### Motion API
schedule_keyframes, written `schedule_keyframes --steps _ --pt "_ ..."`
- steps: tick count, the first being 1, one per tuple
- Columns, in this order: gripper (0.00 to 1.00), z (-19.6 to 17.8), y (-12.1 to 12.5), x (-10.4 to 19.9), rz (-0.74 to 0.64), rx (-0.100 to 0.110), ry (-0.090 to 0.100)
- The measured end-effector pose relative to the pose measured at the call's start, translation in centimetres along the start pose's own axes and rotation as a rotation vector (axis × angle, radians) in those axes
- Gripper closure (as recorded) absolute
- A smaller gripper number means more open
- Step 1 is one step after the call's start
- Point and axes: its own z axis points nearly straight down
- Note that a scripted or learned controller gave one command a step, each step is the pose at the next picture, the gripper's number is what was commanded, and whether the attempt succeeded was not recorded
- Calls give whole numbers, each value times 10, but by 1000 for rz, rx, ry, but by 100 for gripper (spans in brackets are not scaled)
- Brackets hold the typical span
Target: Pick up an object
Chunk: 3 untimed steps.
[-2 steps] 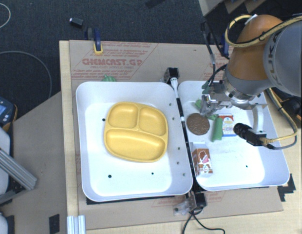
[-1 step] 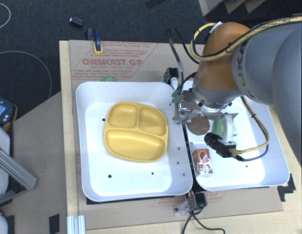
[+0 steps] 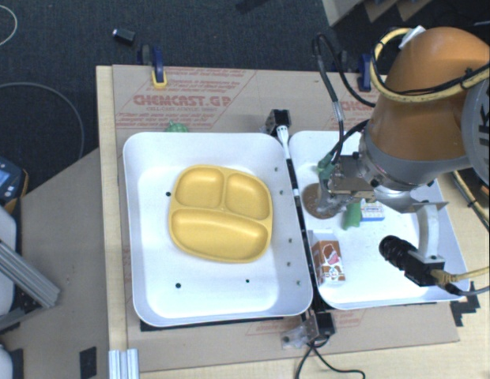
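The end effector (image 3: 337,198) sat low over the far-left part of the right shallow white plastic bin (image 3: 371,287), largely hidden beneath the grey arm with its orange band (image 3: 427,77); whether it was apart or together could not be told. A green object (image 3: 352,215) and a brownish round item (image 3: 316,201) just beside it were partly covered and hard to identify. A small brown-and-white rectangular packet (image 3: 328,260) lay near the bin's left wall. A yellow three-compartment plastic plate (image 3: 221,212) rested centrally in the left white bin (image 3: 150,235).

Right bin (image 3: 363,290) half under the arm (image 3: 423,93)
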Motion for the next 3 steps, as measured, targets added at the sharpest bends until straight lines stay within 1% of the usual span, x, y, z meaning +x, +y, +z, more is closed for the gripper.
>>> schedule_keyframes --steps 1,2,3 --pt "100 -126 3 -66 8 -10 -5" --pt "100 -18 0 -28 -1 21 -2" --pt "100 -104 3 46 -6 -2 0"
